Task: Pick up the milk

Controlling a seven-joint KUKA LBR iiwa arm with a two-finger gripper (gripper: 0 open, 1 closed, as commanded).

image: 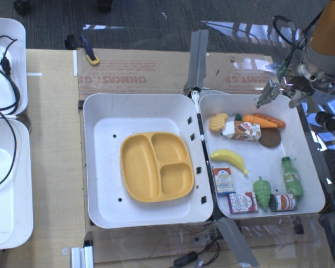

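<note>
A white carton with brown and orange print, which I take for the milk [241, 130], lies on its side in the far part of the right bin [312, 166]. It rests against a cracker [218, 121], a carrot [263, 120] and a brown cookie [270, 138]. My gripper [281, 97] hovers over the bin's far rim, up and to the right of the carton. It is open, its two fingers [266, 96] spread apart with nothing between them.
The right bin also holds a banana [230, 159], two small red-and-white cartons [224, 179] [243, 202], green grapes [262, 191], a green bottle [291, 177] and a can [282, 202]. A yellow divided plate [156, 166] sits in the left bin [100, 149].
</note>
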